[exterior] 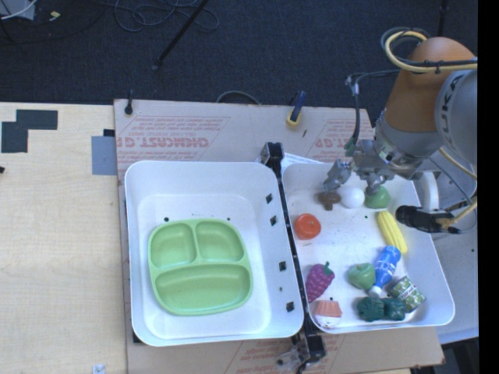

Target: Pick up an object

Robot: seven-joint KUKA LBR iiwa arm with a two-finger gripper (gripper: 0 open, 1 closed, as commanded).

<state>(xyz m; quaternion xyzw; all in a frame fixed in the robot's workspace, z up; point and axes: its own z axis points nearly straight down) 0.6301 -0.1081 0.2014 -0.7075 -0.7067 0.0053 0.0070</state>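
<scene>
My gripper hangs over the far part of the right bin, its two fingers spread apart, so it is open. Just below the fingertips lies a white egg-like ball, with a green round piece to its right and a small brown piece to its left. Nothing is clamped between the fingers. Nearer the front lie an orange tomato, a yellow corn cob, purple grapes, a green pepper, a blue bottle and broccoli.
The left bin holds a green divided plate. A small can and a pink-and-white cupcake-like toy sit at the right bin's front. The black divider clips run between the bins. Cardboard lies under both.
</scene>
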